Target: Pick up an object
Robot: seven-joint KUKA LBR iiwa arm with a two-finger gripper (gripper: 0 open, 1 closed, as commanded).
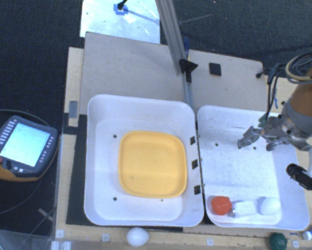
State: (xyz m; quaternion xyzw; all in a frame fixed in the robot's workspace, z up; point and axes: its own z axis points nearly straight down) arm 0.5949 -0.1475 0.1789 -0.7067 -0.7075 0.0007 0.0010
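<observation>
White egg (137,237) at front; claw (249,138) over right bin (234,174).

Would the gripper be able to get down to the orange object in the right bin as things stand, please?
Probably yes: the gripper hangs over the right bin, with bare floor between it and the orange object, which lies uncovered beside a white item.

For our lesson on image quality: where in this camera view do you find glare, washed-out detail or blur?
Camera view: the white objects in the right bin nearly merge with its floor; the pendant screen is blown out pale; a bright patch of glare lies at the top; the gripper looks soft-edged; the yellow plate reads evenly lit.
</observation>
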